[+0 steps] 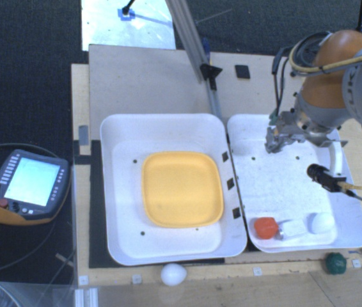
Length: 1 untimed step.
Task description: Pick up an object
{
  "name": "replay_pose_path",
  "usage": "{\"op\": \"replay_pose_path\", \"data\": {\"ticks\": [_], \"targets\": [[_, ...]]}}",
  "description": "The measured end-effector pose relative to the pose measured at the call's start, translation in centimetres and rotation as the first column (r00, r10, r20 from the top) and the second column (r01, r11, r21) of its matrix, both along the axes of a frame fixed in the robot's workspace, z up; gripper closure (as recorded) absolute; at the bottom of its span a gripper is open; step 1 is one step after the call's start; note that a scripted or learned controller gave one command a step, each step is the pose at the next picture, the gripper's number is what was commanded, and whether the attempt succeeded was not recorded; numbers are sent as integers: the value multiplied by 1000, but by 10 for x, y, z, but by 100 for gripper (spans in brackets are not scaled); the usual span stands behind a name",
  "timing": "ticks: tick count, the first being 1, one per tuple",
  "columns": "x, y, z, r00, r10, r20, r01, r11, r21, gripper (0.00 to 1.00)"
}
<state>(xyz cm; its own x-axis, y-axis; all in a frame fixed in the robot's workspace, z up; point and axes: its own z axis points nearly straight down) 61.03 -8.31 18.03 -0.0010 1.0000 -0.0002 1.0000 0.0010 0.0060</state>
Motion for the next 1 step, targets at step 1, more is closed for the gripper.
{"op": "replay_pose_path", "data": {"ticks": [1], "targets": [[1,0,32,1000,0,-2,0,1000,0,100]]}}
